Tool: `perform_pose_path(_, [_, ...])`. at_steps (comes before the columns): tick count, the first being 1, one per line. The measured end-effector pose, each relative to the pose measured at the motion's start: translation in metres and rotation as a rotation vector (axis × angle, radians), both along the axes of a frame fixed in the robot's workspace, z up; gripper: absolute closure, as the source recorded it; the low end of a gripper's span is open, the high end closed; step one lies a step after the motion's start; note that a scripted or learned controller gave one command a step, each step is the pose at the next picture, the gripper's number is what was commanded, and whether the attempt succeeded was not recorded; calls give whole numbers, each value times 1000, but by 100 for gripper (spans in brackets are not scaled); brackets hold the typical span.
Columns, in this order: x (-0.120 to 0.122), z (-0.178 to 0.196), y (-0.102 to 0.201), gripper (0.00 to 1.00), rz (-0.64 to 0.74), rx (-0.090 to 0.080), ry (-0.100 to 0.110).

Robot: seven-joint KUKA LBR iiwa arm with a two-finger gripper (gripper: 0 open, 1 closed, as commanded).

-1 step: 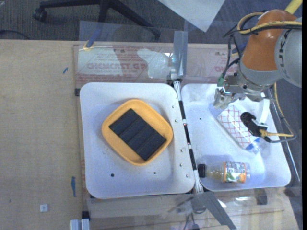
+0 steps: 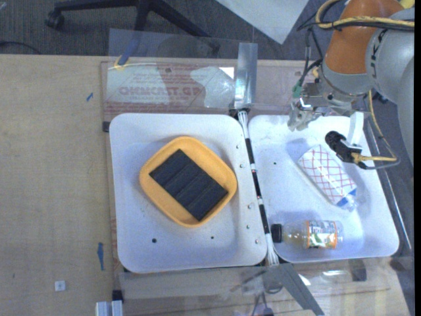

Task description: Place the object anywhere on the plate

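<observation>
- Status: task looks done or close to it. A black ribbed slab (image 2: 189, 184) lies flat on the yellow plate (image 2: 144, 176), fully inside the rim, set on a diagonal.
- Plate posn: approx. ctr of left bin (image 2: 131, 239), slightly toward that bin's far edge. No other item seen in that bin.
- Robot: gripper (image 2: 299, 118) hangs over the far-left corner of right bin (image 2: 378, 232), well apart from the plate. Open or closed cannot be told from this angle, and no item is seen in its hold.
- Arm (image 2: 395, 51) comes in over the right bin's far-right corner.
- Right bin contents: white packet (image 2: 327, 172) w/ red check print and a blue end, lying diagonal at approx. ctr of the bin. Clear bottle (image 2: 314, 234) w/ black cap lies on its side along the near edge, cap toward the near-left corner. Both are apart from the gripper; the packet is the nearer.
- Judgement: if the slab is the task's obj., placement is complete and nothing is left but to move the arm away.
- Alt. reading: if the obj. is a right-bin item, no step is done yet — pick, carry over the edge between the bins and set-down are all outstanding.
- Risk on alt. reading: the slab covers most of the plate, so a second item would rest on the slab or on the narrow free margin and may slide off.
</observation>
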State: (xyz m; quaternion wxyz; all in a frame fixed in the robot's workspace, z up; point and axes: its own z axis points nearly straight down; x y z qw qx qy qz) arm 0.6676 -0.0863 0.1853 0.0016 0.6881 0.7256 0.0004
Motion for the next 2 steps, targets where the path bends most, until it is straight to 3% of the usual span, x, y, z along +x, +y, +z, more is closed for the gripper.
perform_pose_path(1, [-1,69,97,100,-98,1,1])
perform_pose_path(2, [-1,114,178,100,-170,1,1])
